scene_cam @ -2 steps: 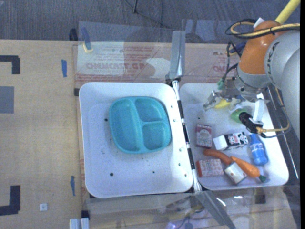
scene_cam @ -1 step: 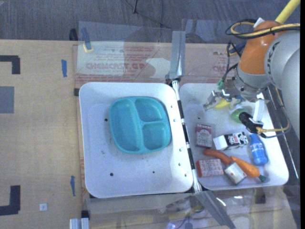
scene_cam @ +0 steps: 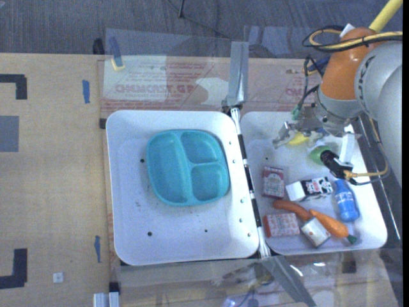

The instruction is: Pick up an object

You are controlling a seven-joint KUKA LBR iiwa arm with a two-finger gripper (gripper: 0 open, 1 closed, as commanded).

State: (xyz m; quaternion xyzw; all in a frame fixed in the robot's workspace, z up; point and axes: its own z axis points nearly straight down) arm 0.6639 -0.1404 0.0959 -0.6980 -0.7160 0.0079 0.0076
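Observation:
The right bin (scene_cam: 378, 230) holds several small objects. My gripper (scene_cam: 289, 133) hangs low over its back part, just left of a yellow object (scene_cam: 299, 140) that lies partly under the wrist. A green object (scene_cam: 317, 153) sits beside it to the right. Nearer the front lie a red box (scene_cam: 273, 181), a second red box (scene_cam: 281, 224), a white block (scene_cam: 295, 190), a black-and-white piece (scene_cam: 317, 186), a blue bottle (scene_cam: 346, 203), an orange carrot (scene_cam: 293, 207) and a second carrot (scene_cam: 333, 222). Nothing shows as lifted by the gripper.
The left bin (scene_cam: 128, 235) bears a teal divided plate (scene_cam: 187, 167). A metal divider (scene_cam: 237, 75) stands behind the seam between the bins. The arm's orange band (scene_cam: 342, 69) and cables (scene_cam: 345, 165) overhang the right bin's back right corner.

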